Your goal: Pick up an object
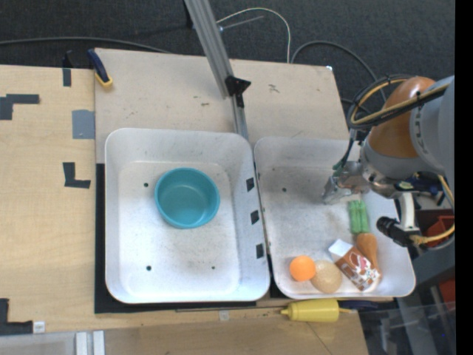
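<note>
The pincer (331,193) hung low over the right bin (295,161), near that bin's far right side, its dark fingertips close to the white floor. Whether it stood open or closed could not be told, and nothing showed between its tips.

The things to pick lay toward the camera from the pincer, crowded in the bin's near right corner. Closest, just right of and below the tips, was a green, ridged, stick-like piece (358,217). Past it lay a carrot (368,247), orange and tapered, touching a red and white packet (357,268). Beside the packet sat a pale round lump (326,277) and, against it, a small orange ball (301,268).

To the pincer's left the bin floor was bare as far as the divider. Beyond that, well apart, a teal bowl (187,197) sat upright in the left bin (126,198). A yellow bottle (313,311) lay on the bench just outside the right bin's near rim.
</note>
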`<state>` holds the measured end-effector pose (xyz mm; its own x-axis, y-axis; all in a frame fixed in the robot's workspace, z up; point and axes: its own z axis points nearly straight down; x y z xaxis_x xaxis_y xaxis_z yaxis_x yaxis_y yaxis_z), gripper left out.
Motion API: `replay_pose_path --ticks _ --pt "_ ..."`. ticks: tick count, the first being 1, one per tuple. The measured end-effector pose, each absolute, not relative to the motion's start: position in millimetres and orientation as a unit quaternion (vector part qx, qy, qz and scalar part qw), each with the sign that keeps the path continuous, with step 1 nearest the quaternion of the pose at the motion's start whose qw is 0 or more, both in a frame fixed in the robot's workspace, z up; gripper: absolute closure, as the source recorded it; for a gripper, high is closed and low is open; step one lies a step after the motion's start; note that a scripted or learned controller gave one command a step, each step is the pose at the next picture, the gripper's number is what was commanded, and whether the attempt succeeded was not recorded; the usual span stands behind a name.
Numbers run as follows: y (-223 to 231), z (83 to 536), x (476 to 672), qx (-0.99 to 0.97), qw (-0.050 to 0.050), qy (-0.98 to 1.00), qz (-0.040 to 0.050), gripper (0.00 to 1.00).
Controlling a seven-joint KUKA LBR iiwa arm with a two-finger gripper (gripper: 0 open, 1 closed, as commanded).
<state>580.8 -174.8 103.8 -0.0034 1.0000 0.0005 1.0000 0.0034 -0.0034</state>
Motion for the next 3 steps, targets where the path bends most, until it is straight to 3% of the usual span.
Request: replay_pose_path --ticks 2,3 --pt "-164.3 192.6 572.9 -0.706 -0.001 -0.708 -0.0009 1.00" --pt "-163.7 208.7 573.1 -0.706 0.000 -0.708 0.0003 1.00"
